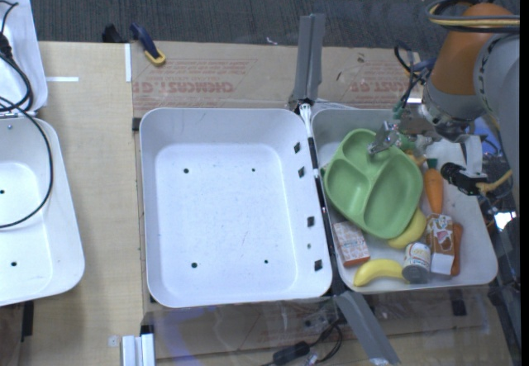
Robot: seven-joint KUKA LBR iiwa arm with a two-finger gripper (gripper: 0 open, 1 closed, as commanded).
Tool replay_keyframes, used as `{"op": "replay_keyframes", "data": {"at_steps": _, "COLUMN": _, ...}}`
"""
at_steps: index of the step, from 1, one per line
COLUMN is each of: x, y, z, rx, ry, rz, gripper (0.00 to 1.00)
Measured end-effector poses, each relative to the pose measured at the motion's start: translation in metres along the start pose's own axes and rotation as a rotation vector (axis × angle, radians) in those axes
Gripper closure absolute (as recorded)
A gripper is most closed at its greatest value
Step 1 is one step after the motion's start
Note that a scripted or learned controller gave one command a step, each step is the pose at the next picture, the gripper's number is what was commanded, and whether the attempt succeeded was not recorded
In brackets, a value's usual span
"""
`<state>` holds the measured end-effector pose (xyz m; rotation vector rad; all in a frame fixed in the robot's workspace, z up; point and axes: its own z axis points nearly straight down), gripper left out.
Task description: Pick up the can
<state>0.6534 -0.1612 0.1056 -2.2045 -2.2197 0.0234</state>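
Lying tilted, can point(417, 261) points toward banana point(377, 272).

A green divided plate point(376, 187) is tilted in the right bin point(483, 269), directly beneath the hand. A carrot point(433, 189) is positioned just below the hand, beside the plate's edge. Further below, a small carton point(350, 243), two bananas point(378, 272) and an orange-red packet point(445, 245) are located. The left bin point(161, 216) is situated well apart from the hand. A blue and yellow clamp point(148, 45) lies on the bench point(91, 174).
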Motion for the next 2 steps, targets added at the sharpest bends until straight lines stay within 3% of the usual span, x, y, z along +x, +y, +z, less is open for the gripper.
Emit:
{"op": "replay_keyframes", "data": {"at_steps": 1, "x": -0.012, "y": -0.038, "z": 0.005, "rx": -0.040, "ry": -0.005, "rz": -0.030, "gripper": 0.00}}
{"op": "replay_keyframes", "data": {"at_steps": 2, "x": -0.006, "y": -0.072, "z": -0.030, "rx": -0.019, "ry": 0.000, "rz": -0.113, "gripper": 0.00}}
